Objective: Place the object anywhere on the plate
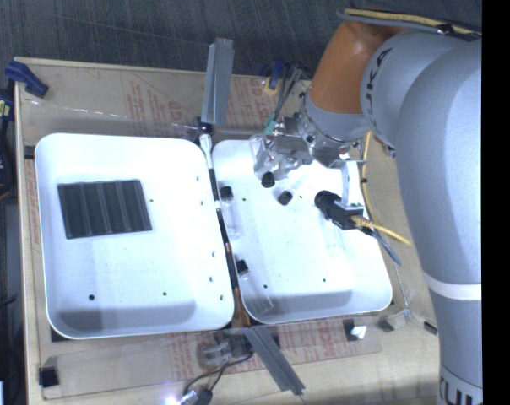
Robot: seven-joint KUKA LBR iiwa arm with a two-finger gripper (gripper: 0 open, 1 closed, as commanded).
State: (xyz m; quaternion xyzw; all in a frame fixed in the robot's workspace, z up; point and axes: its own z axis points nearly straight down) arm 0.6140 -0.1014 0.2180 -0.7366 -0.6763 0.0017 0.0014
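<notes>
Camera view: the grey arm's two-finger gripper [276, 165] hangs low over the far end of the right white bin [356, 289], and whether it is spread or pinching cannot be told. The dark ribbed rectangular plate [104, 207] in the left white bin [52, 154] bears nothing, so the placing looks undone (the object itself cannot be picked out). Faint red print on the cardboard bench liner [145, 99] is illegible, as are the letters on the arm.

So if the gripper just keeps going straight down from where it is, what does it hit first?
Most likely the bare white floor of the right bin near its back edge. The gripper points down over it, and nothing appears to lie beneath it, though depth is hard to judge.
</notes>
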